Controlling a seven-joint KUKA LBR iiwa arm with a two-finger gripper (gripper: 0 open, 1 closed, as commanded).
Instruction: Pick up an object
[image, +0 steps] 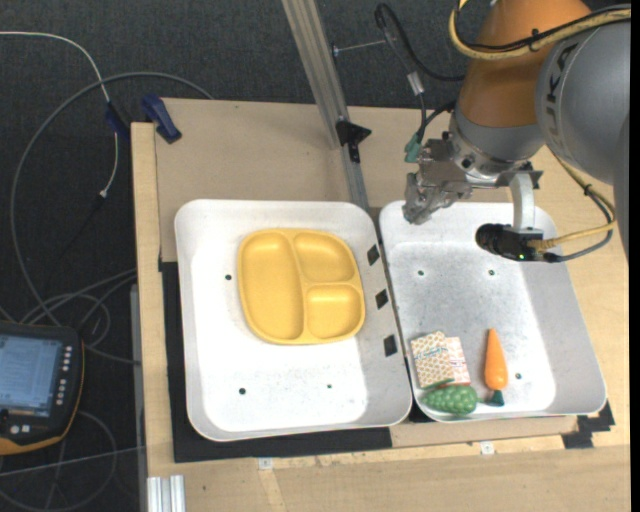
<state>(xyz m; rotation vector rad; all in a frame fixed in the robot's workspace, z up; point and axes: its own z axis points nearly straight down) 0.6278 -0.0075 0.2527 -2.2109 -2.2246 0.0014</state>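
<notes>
At the near edge of the right bin three loose items lie close together. A green knobbly item, resembling toy produce, sits against the near rim. Just behind it, touching or nearly touching, lies a small patterned packet, flat and slightly skewed. To the right of the packet a toy carrot lies with its orange body pointing far and its green stub at the near end. All three rest on the bin floor, well apart from the gripper.

In the left bin a yellow divided tray lies flat towards the far half, with one long compartment on its left and two smaller ones on its right. Black tabs mark the seam between the two bins.

Further back, the gripper hangs over the far left corner of the right bin, near the rim. Nothing is visible between its fingers; whether they stand wide or narrow cannot be told from this angle. A black module with a small green light hangs to its right. The orange band and grey arm enter from the far right.

On the worktop, a blue clip sits at the far left corner. A handheld screen unit lies off the worktop at left.
</notes>
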